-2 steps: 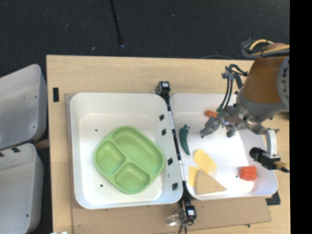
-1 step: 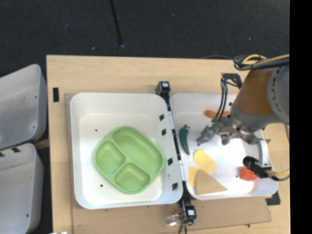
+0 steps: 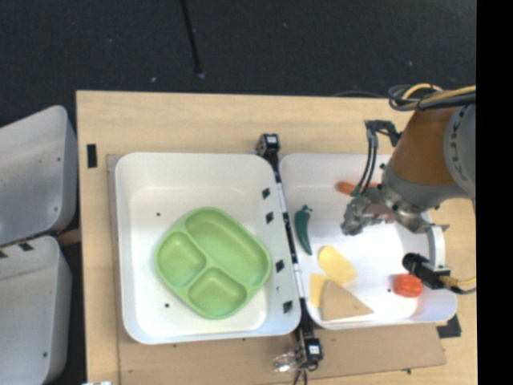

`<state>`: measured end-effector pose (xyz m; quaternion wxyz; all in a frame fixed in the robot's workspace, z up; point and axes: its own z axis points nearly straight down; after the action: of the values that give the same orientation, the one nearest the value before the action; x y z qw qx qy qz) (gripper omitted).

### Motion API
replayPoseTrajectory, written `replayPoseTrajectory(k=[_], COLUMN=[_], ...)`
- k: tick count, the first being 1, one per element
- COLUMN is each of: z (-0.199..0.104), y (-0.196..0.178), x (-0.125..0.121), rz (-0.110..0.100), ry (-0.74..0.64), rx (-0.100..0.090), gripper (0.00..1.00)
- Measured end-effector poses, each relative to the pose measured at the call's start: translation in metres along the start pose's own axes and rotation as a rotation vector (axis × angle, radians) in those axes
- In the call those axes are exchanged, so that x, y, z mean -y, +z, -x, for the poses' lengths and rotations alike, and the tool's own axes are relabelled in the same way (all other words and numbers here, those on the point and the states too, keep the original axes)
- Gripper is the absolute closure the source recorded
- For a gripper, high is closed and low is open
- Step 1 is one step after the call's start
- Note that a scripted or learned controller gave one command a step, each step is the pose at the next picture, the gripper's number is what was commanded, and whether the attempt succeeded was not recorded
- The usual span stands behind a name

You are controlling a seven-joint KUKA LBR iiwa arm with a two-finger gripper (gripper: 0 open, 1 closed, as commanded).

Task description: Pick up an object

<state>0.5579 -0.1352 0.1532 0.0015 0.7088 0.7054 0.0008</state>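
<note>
The right bin (image 3: 321,167) holds a green pepper (image 3: 303,227), a yellow lemon-like piece (image 3: 337,265), a tan wedge (image 3: 343,301), a red tomato-like piece (image 3: 407,285) and an orange carrot (image 3: 346,188) partly hidden by the arm. My gripper (image 3: 354,221) hangs over the middle of the right bin, right of the pepper and above the yellow piece. I see nothing between its fingers, and their spread is not clear.
The left bin (image 3: 136,183) holds a green three-compartment plate (image 3: 212,261). A divider with black clips (image 3: 282,215) runs between the bins. The arm's orange band (image 3: 421,147) and cables cover the right bin's far right corner.
</note>
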Motion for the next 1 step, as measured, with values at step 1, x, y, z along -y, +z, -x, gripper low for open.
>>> replayPoseTrajectory(k=[1], z=[0.0051], y=[-0.0439], x=[0.0009], rz=[0.002], ry=[0.002], rx=[0.001], gripper=[1.0])
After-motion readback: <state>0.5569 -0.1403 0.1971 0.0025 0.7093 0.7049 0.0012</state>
